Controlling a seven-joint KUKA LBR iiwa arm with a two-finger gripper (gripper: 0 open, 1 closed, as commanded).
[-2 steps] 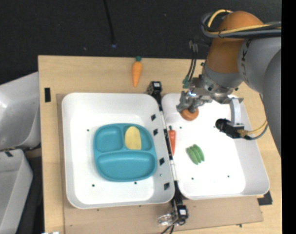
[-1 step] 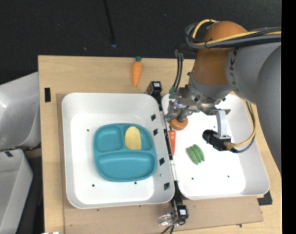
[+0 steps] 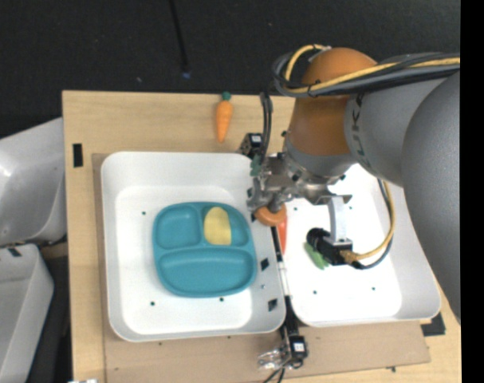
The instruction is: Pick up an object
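Gripper (image 3: 267, 200) is seen at the bins' shared rim; its state cannot be told. An orange-red carrot (image 3: 275, 222), tapered toward 6 o'clock, is seen beneath it.

Bulky grey arm (image 3: 417, 126) entering from three o'clock, rounded orange band (image 3: 325, 106) above the wrist, black and yellow cables (image 3: 369, 70) looped over it, metallic grey wrist block (image 3: 293, 178)

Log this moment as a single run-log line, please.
gripper: over bin divider, by orange object | grasp: unclear | blue tray: left bin | carrot: on bench
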